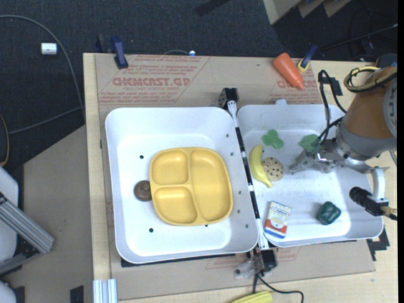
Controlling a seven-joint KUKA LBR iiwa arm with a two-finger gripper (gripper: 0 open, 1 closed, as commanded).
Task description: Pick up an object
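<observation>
Banana (257, 164) in right bin (303, 232), long axis near-far, curved.

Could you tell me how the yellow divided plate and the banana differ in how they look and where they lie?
The plate is broad, with three compartments, in the left bin; the banana is small, slim and curved, in the right bin. A cookie touches the banana; a brown disc sits beside the plate. Both are yellow.

- Looks like a robotics lab.
- Two white bins (126, 169) on a cardboard-covered bench (158, 77), clamps (118, 51), loose cables (38, 36) on dark carpet (38, 93).
</observation>
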